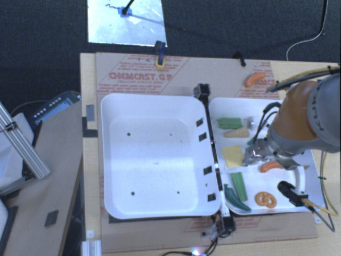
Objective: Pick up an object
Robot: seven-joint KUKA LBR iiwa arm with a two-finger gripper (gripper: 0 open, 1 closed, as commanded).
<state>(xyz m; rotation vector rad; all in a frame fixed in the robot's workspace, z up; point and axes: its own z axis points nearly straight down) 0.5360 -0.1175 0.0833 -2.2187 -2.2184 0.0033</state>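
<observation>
The right bin [306, 159] holds several toy foods. A green piece [230, 122] and a beige piece [237, 134] lie at its far left. In the middle left lies a yellow slab [232, 156]. An orange sausage [272, 167] is at the centre. Toward the front are a green stick [238, 184], a dark green piece [235, 199] and a pretzel [265, 199]. My gripper [250, 157] hangs low over the bin, at the yellow slab's right edge and just left of the sausage. Nothing shows held in it.
The left bin [114, 143] stands beside the right one, with a black divider strip [209, 143] between them. An orange toy [256, 79] lies on the bench behind the right bin. A blue and yellow clamp [159, 54] sits at the bench's far edge.
</observation>
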